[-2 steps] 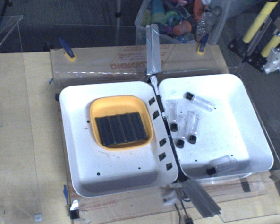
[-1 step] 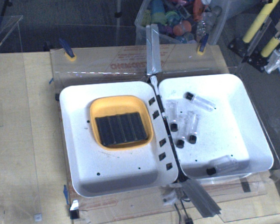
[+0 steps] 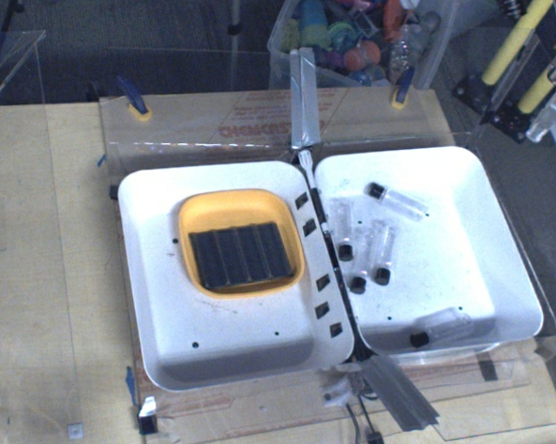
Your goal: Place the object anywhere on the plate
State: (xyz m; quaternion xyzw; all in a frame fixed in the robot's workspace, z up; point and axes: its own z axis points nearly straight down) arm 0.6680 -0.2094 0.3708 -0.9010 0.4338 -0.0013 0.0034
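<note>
On your left the left bin sits on the wooden bench. In it, towards the far side, lies the yellow plate, a rounded square dish. A dark ribbed slab lies flat on the plate and covers most of its floor, leaving the yellow rim showing all round.

A thin upright divider with black tabs along it runs where the two bins meet.

Just right of it, the right bin holds the loose objects: clear vials with black caps, all lying on their sides. Three vials cluster near the divider, close together and roughly parallel, with their caps towards you. Another vial lies alone beyond them, slanted, with its cap pointing up and left. A fifth vial rests against the near wall of the bin, well apart from the rest. All of them are in the right bin, so the task's thing is apart from the plate, with the divider between them.

Behind the bins, a clear tub of coloured toys stands past the bench's far edge.

You cannot tell whether the claw is open or closed.
</note>
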